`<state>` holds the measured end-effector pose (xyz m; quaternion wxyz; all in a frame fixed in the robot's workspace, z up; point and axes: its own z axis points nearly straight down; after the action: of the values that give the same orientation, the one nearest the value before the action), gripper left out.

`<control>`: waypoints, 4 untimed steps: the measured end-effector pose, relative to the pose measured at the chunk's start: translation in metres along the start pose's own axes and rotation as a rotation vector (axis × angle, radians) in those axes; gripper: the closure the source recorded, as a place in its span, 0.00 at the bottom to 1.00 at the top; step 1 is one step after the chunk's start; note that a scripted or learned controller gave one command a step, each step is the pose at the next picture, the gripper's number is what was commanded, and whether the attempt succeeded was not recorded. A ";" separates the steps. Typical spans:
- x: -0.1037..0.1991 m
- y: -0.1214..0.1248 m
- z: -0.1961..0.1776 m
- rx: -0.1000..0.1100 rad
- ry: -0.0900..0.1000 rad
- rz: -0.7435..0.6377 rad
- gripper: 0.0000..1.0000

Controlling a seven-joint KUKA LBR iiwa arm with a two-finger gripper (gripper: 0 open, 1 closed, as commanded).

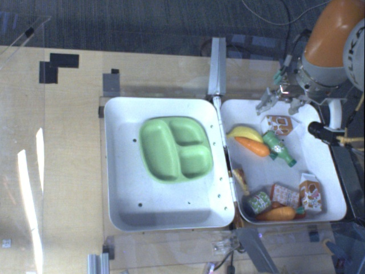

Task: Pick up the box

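Running across the top of the frame is dark grey carpet, with a thin black cable (pixel 268 4) looping on it at upper right. Below lies a pale wooden bench (pixel 63 170) with black tape marks (pixel 56 65) at upper left and streaks of glare down its left side. At centre, the left bin (pixel 122 207) holds a green divided plate (pixel 175 148). A metal rail (pixel 217 67) rises between the bins. The right bin (pixel 333 170) holds a banana (pixel 245 132) touching a carrot (pixel 252 146), a green bottle (pixel 279 148), a small box (pixel 280 124) near its upper edge, and more packets, a can and another carrot along its lower edge. Just above the small box hovers the gripper (pixel 280 100), its fingers spread wide with nothing between them, under the arm's orange band (pixel 331 30) at upper right.
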<state>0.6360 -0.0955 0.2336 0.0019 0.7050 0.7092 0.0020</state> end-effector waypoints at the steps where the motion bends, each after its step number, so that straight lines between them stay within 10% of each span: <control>1: -0.015 -0.118 0.110 0.003 0.001 -0.276 0.00; 2: -0.037 -0.100 -0.023 -0.003 -0.002 -0.356 0.00; 3: -0.087 -0.125 0.130 0.003 0.000 -0.307 0.00; 4: -0.029 -0.134 0.143 -0.008 -0.003 -0.283 0.00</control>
<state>0.5025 -0.1257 0.0894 0.0059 0.5980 0.8015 0.0033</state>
